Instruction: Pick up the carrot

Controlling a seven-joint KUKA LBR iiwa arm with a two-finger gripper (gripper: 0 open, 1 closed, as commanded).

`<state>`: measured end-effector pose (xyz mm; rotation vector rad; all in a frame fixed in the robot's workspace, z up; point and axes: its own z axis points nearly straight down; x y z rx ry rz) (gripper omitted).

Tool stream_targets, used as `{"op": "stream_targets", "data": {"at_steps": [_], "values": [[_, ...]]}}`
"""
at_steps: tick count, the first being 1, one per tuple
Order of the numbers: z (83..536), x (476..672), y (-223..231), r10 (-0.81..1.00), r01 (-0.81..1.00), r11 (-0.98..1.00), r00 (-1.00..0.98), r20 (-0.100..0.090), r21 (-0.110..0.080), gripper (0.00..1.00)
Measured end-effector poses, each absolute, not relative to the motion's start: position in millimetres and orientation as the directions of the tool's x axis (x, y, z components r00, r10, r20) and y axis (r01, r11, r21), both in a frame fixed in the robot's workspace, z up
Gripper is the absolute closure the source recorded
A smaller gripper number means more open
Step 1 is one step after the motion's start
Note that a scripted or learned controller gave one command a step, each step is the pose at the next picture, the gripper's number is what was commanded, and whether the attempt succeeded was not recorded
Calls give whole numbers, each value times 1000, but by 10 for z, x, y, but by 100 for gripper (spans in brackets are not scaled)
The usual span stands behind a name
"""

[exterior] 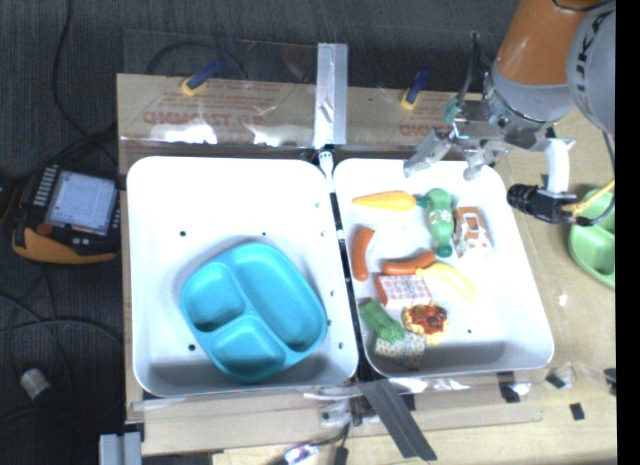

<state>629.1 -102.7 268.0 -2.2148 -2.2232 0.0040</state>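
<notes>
The worktop (560, 283) is pale wood, seen best along the right of the frame. Two shallow white bins sit on it side by side, touching at the middle: the left bin (160, 253) fills the centre-left, the right bin (520, 293) the centre-right. Behind them, at the upper middle, a clear plastic sheet (240, 103) lies over the board, held by two yellow-and-blue clamps (203, 77). A green object (597, 238) rests at the right edge.

Grey arm (600, 33) with a broad orange band, black cables, and a metallic pincer (452, 153).
</notes>
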Motion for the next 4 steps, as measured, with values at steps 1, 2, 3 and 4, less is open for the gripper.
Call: {"op": "stream_targets", "data": {"at_steps": [1,2,3,4], "values": [[3260,6691,-1093,989,989,-145,145,-3,-3,0],[2258,6324,-433,999,999,-40,40,0,-6,0],[1386,6496,-1118,1000,1000,-26,26,-2,-5,0],[922,6671,-1228,987,987,160,-160,0,-16,0]]}}
